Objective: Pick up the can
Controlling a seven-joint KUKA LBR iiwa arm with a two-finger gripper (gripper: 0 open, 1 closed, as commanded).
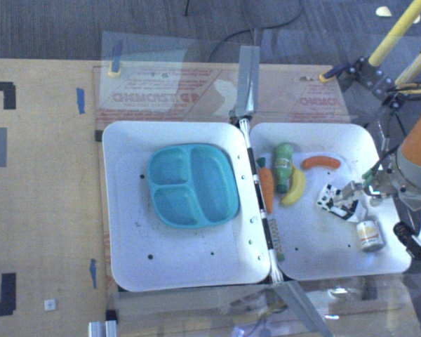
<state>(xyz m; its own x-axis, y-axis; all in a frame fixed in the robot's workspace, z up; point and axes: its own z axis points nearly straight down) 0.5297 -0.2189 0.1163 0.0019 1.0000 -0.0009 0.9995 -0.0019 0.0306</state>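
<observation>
Camera view: can (369,234) in right bin (316,258); gripper (342,201) state unclear.

A flat tan wooden bench (42,209) carries two shallow white plastic bins side by side, the left bin (126,258) touching the right bin (323,262).
</observation>
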